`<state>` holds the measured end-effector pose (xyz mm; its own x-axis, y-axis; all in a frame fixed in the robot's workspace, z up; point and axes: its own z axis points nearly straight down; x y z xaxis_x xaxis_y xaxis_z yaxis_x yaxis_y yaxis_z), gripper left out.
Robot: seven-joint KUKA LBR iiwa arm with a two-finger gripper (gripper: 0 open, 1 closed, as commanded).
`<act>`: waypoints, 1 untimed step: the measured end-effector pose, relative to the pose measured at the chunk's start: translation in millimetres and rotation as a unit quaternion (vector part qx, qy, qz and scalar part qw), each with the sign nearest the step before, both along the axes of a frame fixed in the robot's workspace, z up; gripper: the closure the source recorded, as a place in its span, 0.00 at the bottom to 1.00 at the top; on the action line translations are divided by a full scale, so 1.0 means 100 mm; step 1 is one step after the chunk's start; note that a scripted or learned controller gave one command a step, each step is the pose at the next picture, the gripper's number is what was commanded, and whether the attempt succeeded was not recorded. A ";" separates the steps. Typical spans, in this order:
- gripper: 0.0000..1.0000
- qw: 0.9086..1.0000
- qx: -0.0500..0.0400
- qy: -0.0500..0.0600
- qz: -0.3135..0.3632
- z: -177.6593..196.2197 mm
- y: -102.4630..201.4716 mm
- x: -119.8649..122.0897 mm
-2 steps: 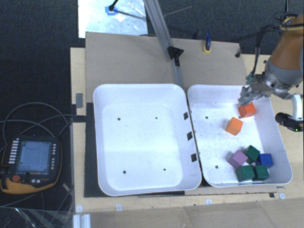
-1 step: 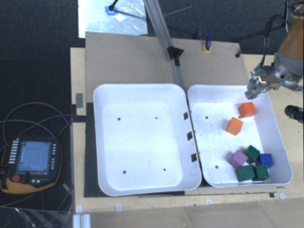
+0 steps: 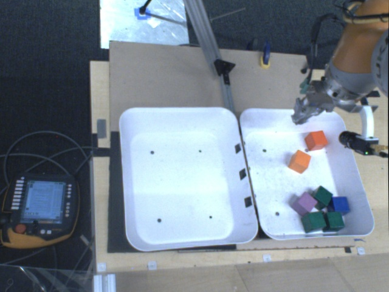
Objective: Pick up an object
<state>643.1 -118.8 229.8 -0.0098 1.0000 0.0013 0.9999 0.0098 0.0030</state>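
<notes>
- Gripper point(image 3: 302, 112) hangs over the right bin's point(image 3: 267, 224) rim at about one o'clock; whether it is open or closed I cannot tell, and no object shows in it.
- Nearest candidates: a red-orange cube point(image 3: 315, 140) at five o'clock from the gripper, then an orange cube point(image 3: 299, 162) below.
- Purple, green and blue blocks point(image 3: 320, 210) cluster at the bin's five o'clock corner.
- Judgement: pickup not yet done; descent, grasp and lift remain.

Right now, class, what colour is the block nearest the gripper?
Orange-red: the block lies just below the gripper, seen best in the camera view.
</notes>
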 end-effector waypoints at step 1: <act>1.00 1.000 0.000 0.000 0.000 0.09 0.51 0.11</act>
